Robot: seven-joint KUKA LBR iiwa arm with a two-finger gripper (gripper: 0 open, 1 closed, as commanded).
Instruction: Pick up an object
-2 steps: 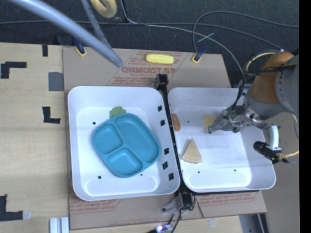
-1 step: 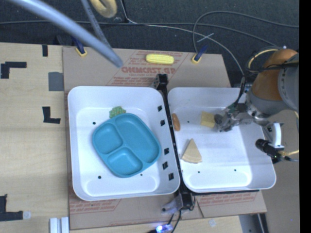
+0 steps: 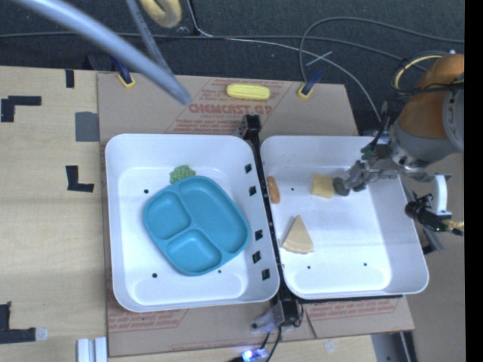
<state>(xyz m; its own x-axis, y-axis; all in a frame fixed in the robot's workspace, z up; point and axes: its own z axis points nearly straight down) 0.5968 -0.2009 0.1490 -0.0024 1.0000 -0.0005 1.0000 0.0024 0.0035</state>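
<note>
In the right bin [image 3: 392,277] lie a pale yellow cheese cube [image 3: 322,187], a cheese wedge [image 3: 298,237] and a small orange sausage-like piece [image 3: 273,190] near the left wall. My gripper [image 3: 343,185] reaches in from the right, low over the bin floor, its tip just right of the cheese cube and close to touching it. The grey arm with its orange band [image 3: 438,89] stands behind it at the right edge.
The left bin [image 3: 124,277] holds a blue three-compartment plate [image 3: 196,225] with a small green broccoli piece [image 3: 181,174] at its upper edge. A yellow banana-like toy [image 3: 247,92] lies on the cardboard behind the bins. Cables run across the dark back area.
</note>
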